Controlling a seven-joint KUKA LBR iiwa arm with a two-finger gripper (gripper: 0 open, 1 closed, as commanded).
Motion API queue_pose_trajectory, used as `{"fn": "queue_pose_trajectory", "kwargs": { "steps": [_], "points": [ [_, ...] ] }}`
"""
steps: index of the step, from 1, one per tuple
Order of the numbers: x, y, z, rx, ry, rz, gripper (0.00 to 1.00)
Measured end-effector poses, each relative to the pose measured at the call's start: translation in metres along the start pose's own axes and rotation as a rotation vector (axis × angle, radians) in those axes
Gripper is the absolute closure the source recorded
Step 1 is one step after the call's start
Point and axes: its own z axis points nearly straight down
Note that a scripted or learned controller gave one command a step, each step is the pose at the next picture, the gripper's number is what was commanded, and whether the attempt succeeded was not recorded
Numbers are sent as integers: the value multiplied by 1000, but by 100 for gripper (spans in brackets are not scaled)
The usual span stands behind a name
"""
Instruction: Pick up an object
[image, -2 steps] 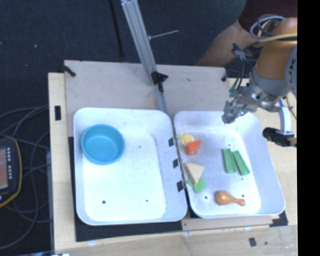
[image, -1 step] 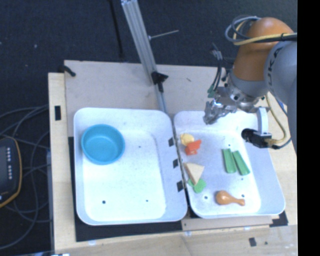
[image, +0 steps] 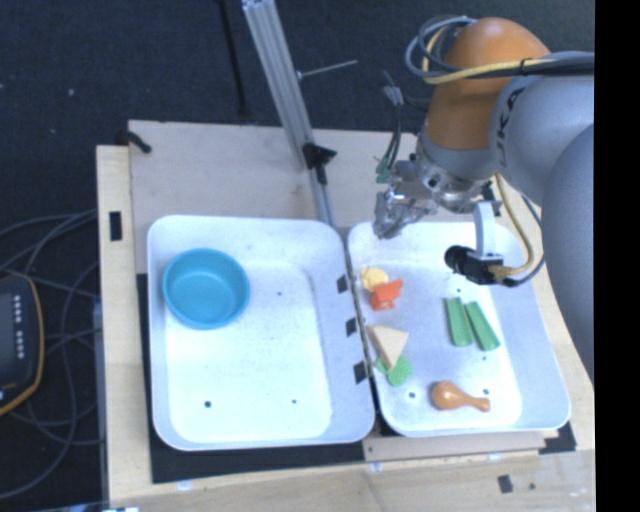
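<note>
Nearest the camera, the wooden tabletop (image: 250, 480) carries two shallow white bins side by side; the right bin (image: 535, 400) holds every small toy, seemingly scattered loosely so that any one can serve as the object to pick up; at its near end lies a smooth orange-brown drumstick-shaped piece (image: 458, 397), rounded at one end and thin at the other; just beyond it, against the wall shared with the other bin, a pale wedge like a slice of cheese (image: 389, 344) rests touching a small green piece (image: 399, 373); to their right two flat green sticks (image: 470, 324) lie close together, slightly splayed; farther on sit a jagged orange piece (image: 385, 293) and a small yellow lump (image: 375, 275), touching one another; the left bin (image: 250, 390) bears a glossy blue bowl (image: 205, 287), upright; farthest, the gripper (image: 388, 225) hangs over the right bin's far left corner, above the yellow lump, nothing visible between its tips; whether it is released or clenched I cannot tell.
</note>
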Motion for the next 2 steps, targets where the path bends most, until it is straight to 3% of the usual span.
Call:
{"fn": "queue_pose_trajectory", "kwargs": {
  "steps": [2],
  "points": [
    [112,12,17,1,-1,1,100]
  ]
}}
